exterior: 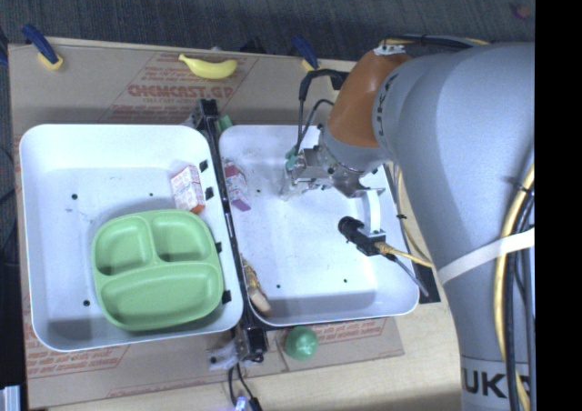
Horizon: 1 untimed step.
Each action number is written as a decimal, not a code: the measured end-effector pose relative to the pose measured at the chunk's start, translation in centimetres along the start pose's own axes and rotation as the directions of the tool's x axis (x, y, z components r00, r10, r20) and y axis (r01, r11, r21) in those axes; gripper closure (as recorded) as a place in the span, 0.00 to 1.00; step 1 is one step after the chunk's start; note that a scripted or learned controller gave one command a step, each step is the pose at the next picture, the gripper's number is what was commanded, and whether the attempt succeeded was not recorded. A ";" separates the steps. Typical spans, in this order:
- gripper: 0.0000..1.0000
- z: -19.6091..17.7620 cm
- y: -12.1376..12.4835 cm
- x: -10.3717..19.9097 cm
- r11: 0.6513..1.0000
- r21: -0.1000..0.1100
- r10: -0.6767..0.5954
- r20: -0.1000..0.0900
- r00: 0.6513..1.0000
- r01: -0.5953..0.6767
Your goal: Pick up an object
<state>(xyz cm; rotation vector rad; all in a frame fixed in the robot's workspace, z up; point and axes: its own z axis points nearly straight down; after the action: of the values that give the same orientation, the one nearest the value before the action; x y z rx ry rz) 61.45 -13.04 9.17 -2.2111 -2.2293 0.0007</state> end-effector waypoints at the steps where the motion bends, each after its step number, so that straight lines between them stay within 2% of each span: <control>1: 1.00 -14.4 0.7 1.1 1.000 -0.007 0.002 0.003 1.000 -0.002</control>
<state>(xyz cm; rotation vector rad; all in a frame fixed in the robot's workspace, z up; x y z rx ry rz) 62.20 -11.92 23.57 -2.2179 -2.2326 -0.0042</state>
